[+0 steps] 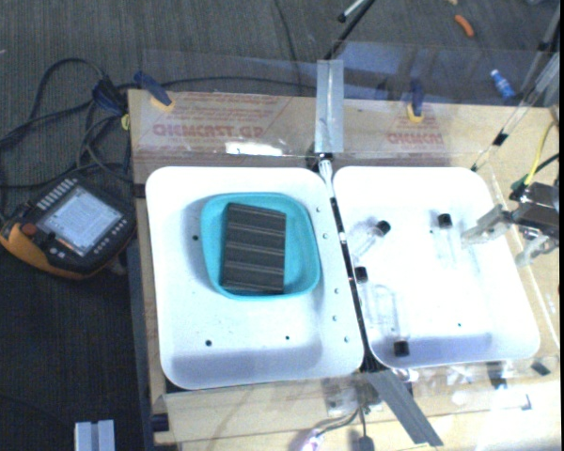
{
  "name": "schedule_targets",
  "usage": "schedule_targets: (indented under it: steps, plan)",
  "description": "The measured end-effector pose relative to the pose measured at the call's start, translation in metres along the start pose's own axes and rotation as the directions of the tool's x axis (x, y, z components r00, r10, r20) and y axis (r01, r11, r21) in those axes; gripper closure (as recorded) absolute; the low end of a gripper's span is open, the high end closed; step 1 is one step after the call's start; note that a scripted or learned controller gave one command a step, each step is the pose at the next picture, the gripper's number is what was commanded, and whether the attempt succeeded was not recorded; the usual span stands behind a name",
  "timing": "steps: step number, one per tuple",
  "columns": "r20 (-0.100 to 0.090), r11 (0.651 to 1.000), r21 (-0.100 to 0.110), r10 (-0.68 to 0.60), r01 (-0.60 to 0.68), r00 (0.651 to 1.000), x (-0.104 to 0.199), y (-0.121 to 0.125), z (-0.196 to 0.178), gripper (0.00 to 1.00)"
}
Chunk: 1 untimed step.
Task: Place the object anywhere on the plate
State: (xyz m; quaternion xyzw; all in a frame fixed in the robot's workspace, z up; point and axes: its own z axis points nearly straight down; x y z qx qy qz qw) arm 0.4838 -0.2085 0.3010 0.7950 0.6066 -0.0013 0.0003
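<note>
Your block [254, 248], dark grey and ribbed, lies flat on the teal plate [305, 252], well inside its rim and turned slightly off square. The plate sits in the middle of the left bin [244, 350], with bare white floor on all sides of it.

At the far right, the arm [538, 212] reaches in over the right edge of the right bin [451, 313], well apart from plate and block. Its jaws point left over the bin's upper right part; you cannot tell whether they are open or closed, and nothing shows between them.

Four small clear vials lie scattered across the right bin, each with a black cap: one near the upper left [381, 226], one near the top middle [444, 220], one against the left wall [360, 273] and one at the lower left [400, 348].

The two bins touch along a shared edge on your bench [216, 125], whose back strip bears faded red lettering. On the dark floor to the left rests a handheld pendant [70, 225] with a lit screen and an orange underside, its black cables looping away towards the bench.
</note>
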Motion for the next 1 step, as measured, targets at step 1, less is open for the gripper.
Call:
schedule_targets:
  steps: [1]
  plan:
    - [0.0, 0.999, 0.002, 0.047, -0.047, 0.999, -0.0019, 0.0002, 0.0444, 0.0]
